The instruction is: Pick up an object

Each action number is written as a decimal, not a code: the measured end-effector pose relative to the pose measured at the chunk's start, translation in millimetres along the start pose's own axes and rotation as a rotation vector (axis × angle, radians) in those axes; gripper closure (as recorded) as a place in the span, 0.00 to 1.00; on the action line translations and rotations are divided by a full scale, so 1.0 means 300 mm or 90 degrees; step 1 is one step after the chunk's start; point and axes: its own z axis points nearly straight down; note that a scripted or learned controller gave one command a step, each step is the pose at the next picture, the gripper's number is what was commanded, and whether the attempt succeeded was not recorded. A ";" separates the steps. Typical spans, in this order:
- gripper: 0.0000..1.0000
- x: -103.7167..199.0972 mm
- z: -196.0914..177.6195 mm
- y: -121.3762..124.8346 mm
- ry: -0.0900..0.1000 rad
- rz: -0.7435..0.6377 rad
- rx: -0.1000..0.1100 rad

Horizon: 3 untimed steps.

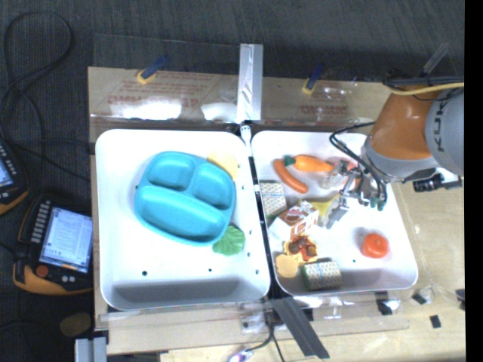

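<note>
My gripper (355, 204) hangs over the middle of the right bin (400, 270), below the arm's orange band. Its fingers stand open, one pale fingertip (336, 214) pointing down-left, and nothing sits between them. An orange carrot (313, 164) and a red sausage (290, 176) lie just left of it at the bin's back. A red tomato (375, 244) lies below and to the right of it. Left of the fingertip lies a small red-and-white packet (300, 217). A tan cookie (287, 264) and a speckled block (321, 273) lie near the front wall.
The left bin (121, 277) holds a blue divided plate (186, 195), a yellow piece (223, 162) at its far edge and a green leaf (229, 240) at its near edge. A raised divider (256, 202) separates the bins. A black cable (349, 136) loops beside the wrist.
</note>
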 end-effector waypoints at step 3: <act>1.00 -0.077 -0.340 0.165 0.007 0.380 0.006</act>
